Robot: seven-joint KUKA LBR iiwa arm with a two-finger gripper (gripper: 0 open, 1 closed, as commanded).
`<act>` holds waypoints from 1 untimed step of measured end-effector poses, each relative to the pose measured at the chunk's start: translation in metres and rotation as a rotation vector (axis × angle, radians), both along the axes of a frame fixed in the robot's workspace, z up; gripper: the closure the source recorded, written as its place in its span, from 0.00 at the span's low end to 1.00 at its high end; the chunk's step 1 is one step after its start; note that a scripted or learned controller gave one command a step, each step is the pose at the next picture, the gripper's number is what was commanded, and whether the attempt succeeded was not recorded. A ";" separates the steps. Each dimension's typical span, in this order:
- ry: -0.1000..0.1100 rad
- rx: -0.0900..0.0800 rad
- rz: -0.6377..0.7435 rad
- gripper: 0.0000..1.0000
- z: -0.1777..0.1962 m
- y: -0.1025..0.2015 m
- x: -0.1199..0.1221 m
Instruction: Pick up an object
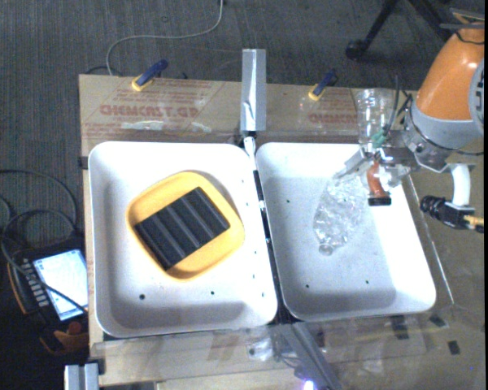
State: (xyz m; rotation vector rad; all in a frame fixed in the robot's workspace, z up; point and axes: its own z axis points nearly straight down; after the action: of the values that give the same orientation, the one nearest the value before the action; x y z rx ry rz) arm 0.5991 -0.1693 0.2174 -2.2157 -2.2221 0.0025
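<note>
A desk [171,108] seen from above at a slant carries two shallow white bins side by side. The left bin [114,299] holds a yellow, rounded tray-like object [225,246] with a black ribbed panel [183,227] set into its top; it lies tilted a little, near the middle of that bin. The right bin [390,291] holds a crumpled piece of clear plastic [339,214], which lies in the upper middle of the bin and reaches up toward the far right corner. A grey robot arm with an orange band [451,80] comes in from the right, over the right bin's far right corner. Its end effector [374,162] sits at the upper end of the clear plastic, with a small red-orange part [376,184] and a black tip just below it. How far the end effector is open, and whether it has hold of the plastic, cannot be told, because the transparent material blurs that spot. Two blue-and-yellow clamps [149,75] sit at the desk's far edge, and a grey upright post [253,88] stands between the bins at the back. Cables and a small lit screen [58,279] lie on the floor to the left.
</note>
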 end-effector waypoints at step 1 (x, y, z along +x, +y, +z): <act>-0.009 0.005 0.119 0.00 -0.107 -0.042 0.056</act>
State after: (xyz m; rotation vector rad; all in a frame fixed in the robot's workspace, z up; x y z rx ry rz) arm 0.6556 -0.2113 0.1108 -2.0821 -2.3524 -0.0128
